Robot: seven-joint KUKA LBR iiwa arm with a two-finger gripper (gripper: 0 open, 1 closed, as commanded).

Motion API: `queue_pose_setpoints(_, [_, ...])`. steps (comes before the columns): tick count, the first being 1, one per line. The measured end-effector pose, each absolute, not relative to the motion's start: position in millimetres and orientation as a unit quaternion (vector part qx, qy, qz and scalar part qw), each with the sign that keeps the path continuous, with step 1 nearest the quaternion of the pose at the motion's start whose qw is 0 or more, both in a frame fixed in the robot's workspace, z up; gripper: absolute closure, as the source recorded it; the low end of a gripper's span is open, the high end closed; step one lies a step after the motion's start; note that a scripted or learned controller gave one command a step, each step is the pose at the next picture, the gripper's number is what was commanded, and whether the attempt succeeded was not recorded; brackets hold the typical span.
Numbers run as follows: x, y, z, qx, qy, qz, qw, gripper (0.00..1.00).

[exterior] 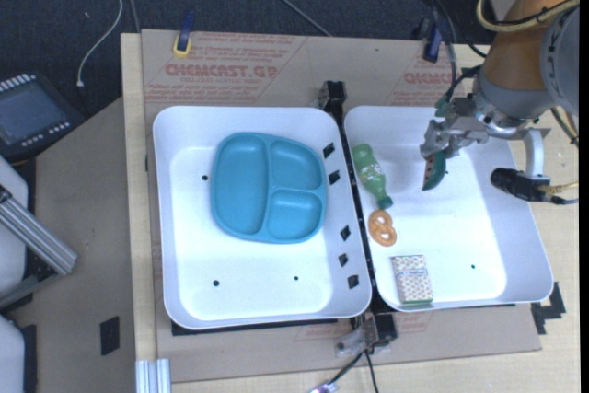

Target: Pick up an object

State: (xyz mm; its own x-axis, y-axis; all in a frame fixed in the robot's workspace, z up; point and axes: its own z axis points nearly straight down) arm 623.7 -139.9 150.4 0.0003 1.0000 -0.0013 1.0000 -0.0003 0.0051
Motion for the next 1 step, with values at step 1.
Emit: queue_pose_setpoints(1, [620.3, -130.4, 206.1, 0.707, 0.708, 0.0018, 0.002, 1.00])
